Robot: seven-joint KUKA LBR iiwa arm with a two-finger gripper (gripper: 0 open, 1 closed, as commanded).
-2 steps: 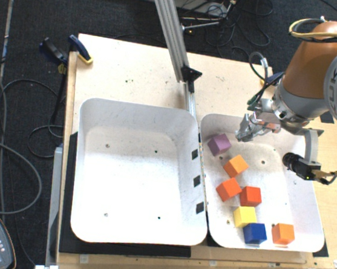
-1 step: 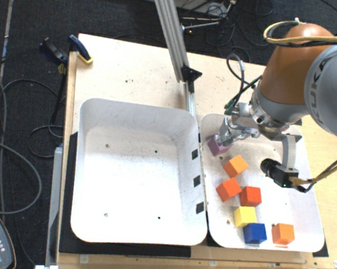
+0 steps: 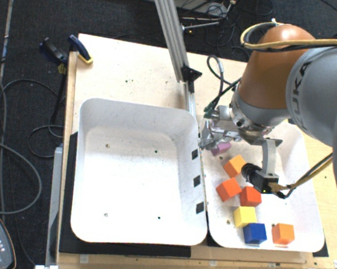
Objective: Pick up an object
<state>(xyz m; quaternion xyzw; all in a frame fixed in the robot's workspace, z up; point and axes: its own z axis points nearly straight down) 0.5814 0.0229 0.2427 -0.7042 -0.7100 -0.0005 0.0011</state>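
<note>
My gripper (image 3: 212, 136) hangs over the far left corner of the right bin (image 3: 309, 206), close to the wall shared with the left bin (image 3: 129, 168). A small pink block (image 3: 221, 147) lies right below and beside it, partly covered by it; whether it is gripped I cannot tell. Several blocks lie further toward the front of the right bin: an orange one (image 3: 235, 166), another orange one (image 3: 229, 189), a red-orange one (image 3: 250, 196), a yellow one (image 3: 244, 216), a blue one (image 3: 255, 233) and an orange one (image 3: 282, 234).
A slanted aluminium rail (image 3: 172, 31) runs down to the bins' far edge near the gripper. A blue and yellow clamp (image 3: 76, 49) sits at the bench's far left corner. Cables trail from the wrist over the right bin.
</note>
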